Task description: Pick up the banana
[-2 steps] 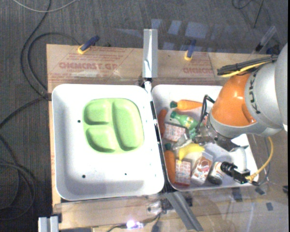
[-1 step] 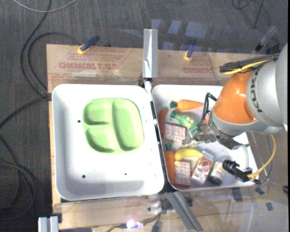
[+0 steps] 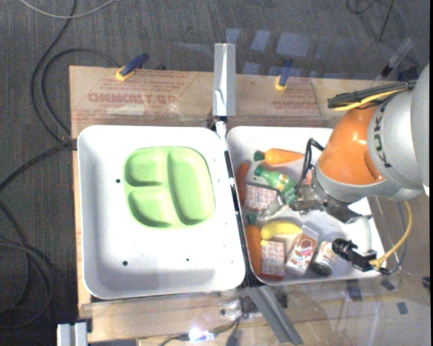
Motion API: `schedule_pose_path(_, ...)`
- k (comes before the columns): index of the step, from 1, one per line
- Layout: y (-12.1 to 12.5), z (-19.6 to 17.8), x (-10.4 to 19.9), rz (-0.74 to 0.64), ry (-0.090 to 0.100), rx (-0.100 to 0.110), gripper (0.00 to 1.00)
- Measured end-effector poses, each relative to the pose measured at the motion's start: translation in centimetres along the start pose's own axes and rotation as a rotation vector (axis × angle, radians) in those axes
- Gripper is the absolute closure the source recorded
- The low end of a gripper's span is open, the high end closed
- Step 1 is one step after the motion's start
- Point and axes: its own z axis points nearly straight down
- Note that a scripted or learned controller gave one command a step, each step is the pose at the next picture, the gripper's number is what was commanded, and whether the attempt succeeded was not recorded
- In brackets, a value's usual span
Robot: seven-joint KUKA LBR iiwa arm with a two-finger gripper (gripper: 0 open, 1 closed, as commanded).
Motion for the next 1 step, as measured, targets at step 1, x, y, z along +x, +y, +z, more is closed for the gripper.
schedule_pose_path(1,-3.54,0.79,0.35,0.060,-0.004,-0.007,0.00)
